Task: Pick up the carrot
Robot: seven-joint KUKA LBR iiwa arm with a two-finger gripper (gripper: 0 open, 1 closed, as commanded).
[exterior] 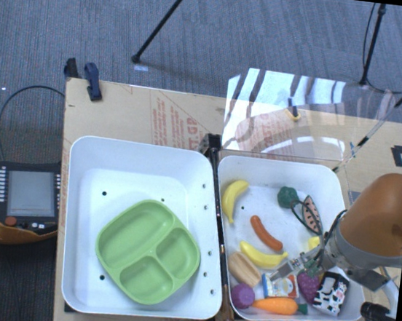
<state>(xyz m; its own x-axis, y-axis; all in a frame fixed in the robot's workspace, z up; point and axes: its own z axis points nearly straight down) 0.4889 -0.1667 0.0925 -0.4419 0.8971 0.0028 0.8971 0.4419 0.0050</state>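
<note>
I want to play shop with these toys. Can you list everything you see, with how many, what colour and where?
Carrot: one, orange, front edge of right bin.
Bananas: two, yellow; one at the right bin's left wall, one in its middle.
Sausage: one, red-orange, middle of right bin.
Watermelon slice: one, red and green, back right.
Purple ball-shaped toy: one, front left of right bin.
Milk carton: one, white and black, front right.
Divided plate: one, green, left bin.
Bins: two, white, side by side.
Control pendant: one, grey and orange, on the floor left of the bench.
Gripper: one, grey, over the right bin.
</note>
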